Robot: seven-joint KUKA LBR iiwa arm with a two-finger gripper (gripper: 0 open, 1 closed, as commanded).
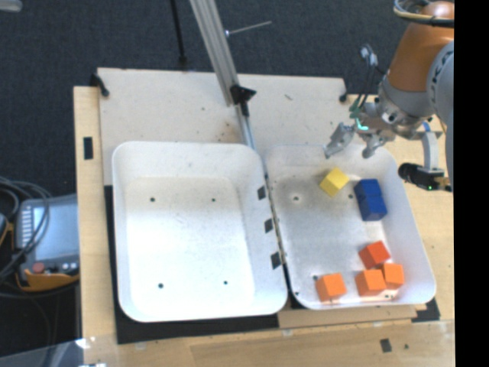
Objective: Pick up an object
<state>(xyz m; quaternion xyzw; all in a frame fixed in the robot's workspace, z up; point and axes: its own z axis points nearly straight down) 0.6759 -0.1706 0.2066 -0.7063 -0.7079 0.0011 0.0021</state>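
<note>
I see the pincer with fingers apart, holding nothing, above the far edge of the right bin. The yellow cube lies just below it, beside the blue block.

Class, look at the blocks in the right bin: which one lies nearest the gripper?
The yellow block. It sits just below the open gripper, while the blue block lies slightly farther and the orange blocks cluster at the bin's near edge.
</note>
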